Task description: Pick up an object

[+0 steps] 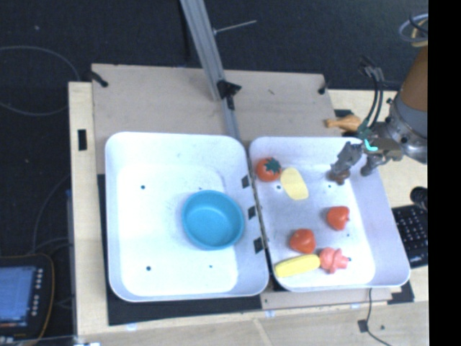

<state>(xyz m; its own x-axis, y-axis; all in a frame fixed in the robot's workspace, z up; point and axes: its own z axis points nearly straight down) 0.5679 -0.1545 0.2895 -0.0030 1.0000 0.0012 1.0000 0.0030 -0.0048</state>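
The right bin (382, 215) holds a red tomato with a green top (269, 169), a pale yellow piece (294, 183), a red piece (338, 217), a second red piece (302, 241), a yellow banana-like piece (296, 266) and a pink toy (333, 259). My gripper (353, 164) hangs over the bin's upper right part, open, with nothing between its fingers. It is above and to the right of the pale yellow piece, and apart from all the objects.
The left bin (130, 193) holds a blue bowl (212, 219). A grey metal pole (205, 42) slants in from the top toward the gap between the bins. A black keyboard (409, 233) lies at the right edge, a small screen (21, 294) at the lower left.
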